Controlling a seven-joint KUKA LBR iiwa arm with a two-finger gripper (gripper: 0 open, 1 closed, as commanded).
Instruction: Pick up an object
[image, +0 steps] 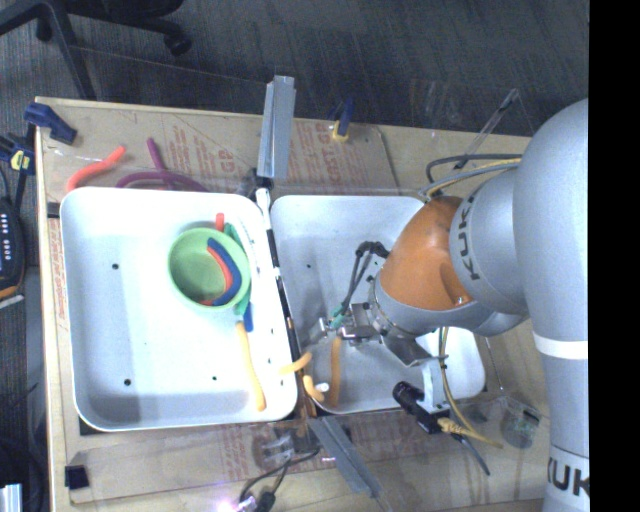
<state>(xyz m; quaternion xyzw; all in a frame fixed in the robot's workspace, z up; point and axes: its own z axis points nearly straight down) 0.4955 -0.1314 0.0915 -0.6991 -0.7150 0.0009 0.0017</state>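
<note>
Reaching low into the right bin (300, 225), the hand (338, 328) hovered directly above an orange stick (335, 378) lying by the front wall; its finger state could not be told.

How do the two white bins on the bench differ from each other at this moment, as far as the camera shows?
The left bin holds a green bowl and lies fully exposed; the right bin is largely covered by the arm, with the gripper low over it. Both are shallow, white and side by side.
</note>
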